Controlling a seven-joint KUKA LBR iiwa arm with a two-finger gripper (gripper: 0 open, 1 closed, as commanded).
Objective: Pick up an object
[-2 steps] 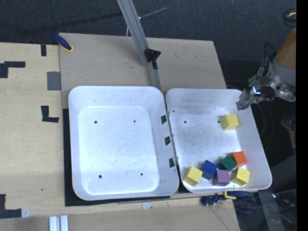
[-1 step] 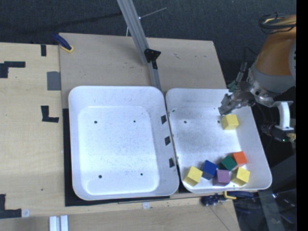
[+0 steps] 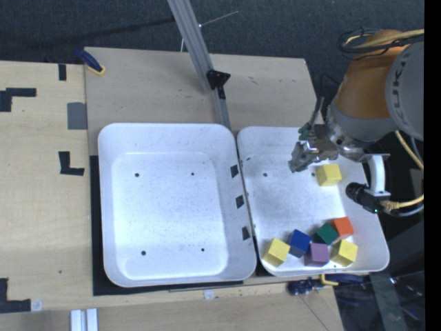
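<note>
The claw (image 3: 302,158) hangs low in the right bin (image 3: 275,185), just left of a lone yellow cube (image 3: 329,175), perhaps lining up. I cannot tell its state. More cubes (image 3: 313,245) crowd the near corner.

Two white bins, the left bin (image 3: 169,202) and the right bin (image 3: 282,198), look like smooth moulded plastic with a dull sheen and fine dark speckling, resting on a matt, pale wood-look counter (image 3: 151,81). The coloured cubes, among them a yellow cube (image 3: 329,175) and a blue cube (image 3: 300,241), appear matt and smooth-faced. A slanted rail (image 3: 193,33) reads as brushed grey metal, while the claw (image 3: 303,156) shows bare, dull metal.
</note>
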